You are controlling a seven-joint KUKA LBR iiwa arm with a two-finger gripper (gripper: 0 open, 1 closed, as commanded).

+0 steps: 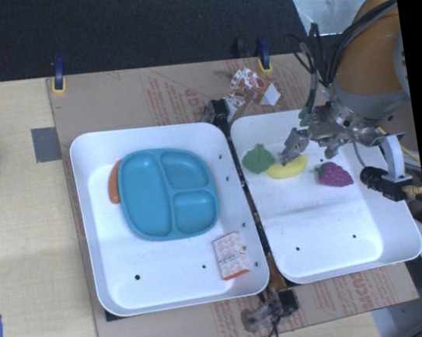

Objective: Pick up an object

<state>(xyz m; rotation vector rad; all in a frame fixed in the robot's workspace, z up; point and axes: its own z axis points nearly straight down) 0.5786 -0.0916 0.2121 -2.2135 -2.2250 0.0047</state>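
- A clamp (270, 312) with trailing wires sits at the near edge of the worktop (20, 255), between the two bins.
- The left bin (111, 288) holds a small printed packet (230, 255) near its front right corner, lying flat.
- A blue plate (169, 193) with three compartments lies in the middle of the left bin; an orange item (113, 183) peeks out from under its left edge, too hidden to name.
- The right bin (341, 250) holds three toy foods in its rear half: a green piece (257, 158) at the left, a banana (288, 168) just beside and touching it, and purple grapes (335, 174) further right, apart from the banana.
- The gripper (301, 142) hangs over the rear of the right bin, right above the banana and just right of the green piece.
- One of its fingers (294, 146) slants down toward the banana's top; whether they are apart or together I cannot tell, and nothing is seen held between them.
- The arm (368, 62), with its orange band, comes in from the right.
- Both bins rest on brown cardboard (137, 96); a crumpled wrapper (250, 87) lies on it behind the right bin.
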